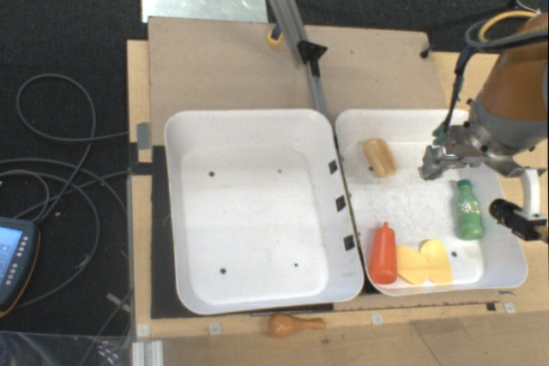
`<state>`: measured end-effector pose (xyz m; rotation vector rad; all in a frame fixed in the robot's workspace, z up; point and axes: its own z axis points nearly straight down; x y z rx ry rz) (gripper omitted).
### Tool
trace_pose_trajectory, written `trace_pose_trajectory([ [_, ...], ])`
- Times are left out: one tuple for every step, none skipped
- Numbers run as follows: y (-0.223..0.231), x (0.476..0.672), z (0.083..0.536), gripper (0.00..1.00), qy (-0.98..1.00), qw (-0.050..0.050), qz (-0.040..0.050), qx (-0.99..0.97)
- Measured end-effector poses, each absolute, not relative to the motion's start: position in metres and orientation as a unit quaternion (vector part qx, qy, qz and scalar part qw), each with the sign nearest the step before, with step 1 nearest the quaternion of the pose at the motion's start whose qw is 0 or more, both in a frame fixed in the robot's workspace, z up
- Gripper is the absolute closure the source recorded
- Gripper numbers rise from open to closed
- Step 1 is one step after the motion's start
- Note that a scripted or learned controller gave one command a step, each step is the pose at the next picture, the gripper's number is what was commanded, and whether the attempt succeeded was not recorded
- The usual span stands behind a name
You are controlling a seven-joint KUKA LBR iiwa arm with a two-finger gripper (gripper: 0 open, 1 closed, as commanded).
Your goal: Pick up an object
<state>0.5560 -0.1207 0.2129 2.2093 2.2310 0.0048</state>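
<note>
The right bin (403, 193) holds a tan block (378, 157) near its back left. A green bottle (468, 210) lies at its right side. Along the front lie a red bottle (383, 254) and two yellow pieces (425, 264). My gripper (436, 161) hangs over the back right of this bin, between the tan block and the green bottle, just above and to the left of the bottle's cap. Nothing is visibly held in it. The orange band of the arm (515, 86) rises behind it.
The left bin (249, 133) sits beside the right one, with black clips along the shared wall. A brown pear-shaped object (296, 324) lies on the bench in front of the bins. A slanted metal pole (287, 4) crosses the back.
</note>
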Motion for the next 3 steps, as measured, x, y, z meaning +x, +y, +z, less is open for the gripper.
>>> trace_pose_trajectory([
  [-0.065,0.56,0.207,1.0,0.711,0.0,0.0013,0.703],
  [-0.009,0.562,0.224,1.0,0.711,0.0,0.0023,0.703],
  [0.046,0.565,0.216,1.0,0.711,-0.001,0.0013,0.703],
])
